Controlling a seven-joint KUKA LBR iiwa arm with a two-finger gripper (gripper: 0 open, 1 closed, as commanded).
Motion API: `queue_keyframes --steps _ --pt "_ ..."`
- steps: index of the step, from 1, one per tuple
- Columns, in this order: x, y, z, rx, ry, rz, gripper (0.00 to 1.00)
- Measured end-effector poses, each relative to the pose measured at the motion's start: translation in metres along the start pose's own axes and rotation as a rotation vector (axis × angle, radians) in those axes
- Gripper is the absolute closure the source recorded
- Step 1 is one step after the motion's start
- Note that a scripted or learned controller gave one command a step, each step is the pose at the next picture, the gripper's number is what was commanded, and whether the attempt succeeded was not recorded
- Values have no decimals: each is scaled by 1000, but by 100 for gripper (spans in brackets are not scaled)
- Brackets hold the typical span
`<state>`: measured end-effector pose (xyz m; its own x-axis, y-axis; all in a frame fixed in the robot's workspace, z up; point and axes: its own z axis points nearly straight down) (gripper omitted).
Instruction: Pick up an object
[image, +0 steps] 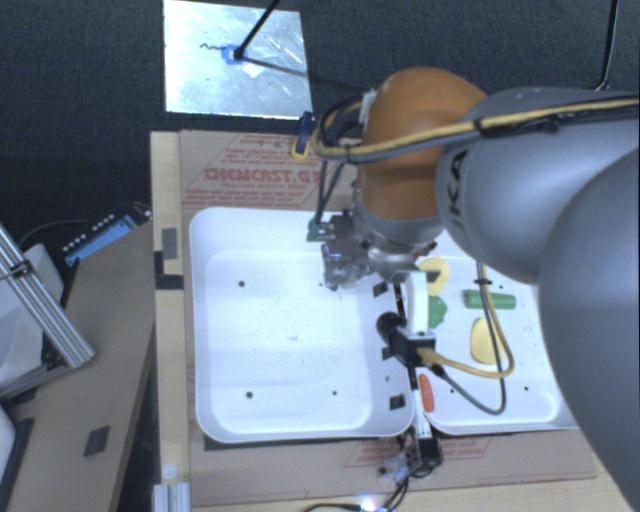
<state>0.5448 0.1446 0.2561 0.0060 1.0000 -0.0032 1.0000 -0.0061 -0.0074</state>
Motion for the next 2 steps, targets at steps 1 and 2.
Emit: queue_keyframes --steps 1,2 --pt "62 23 0 -11 5 -13 100" --pt "59 22 1 -8 4 -10 0"
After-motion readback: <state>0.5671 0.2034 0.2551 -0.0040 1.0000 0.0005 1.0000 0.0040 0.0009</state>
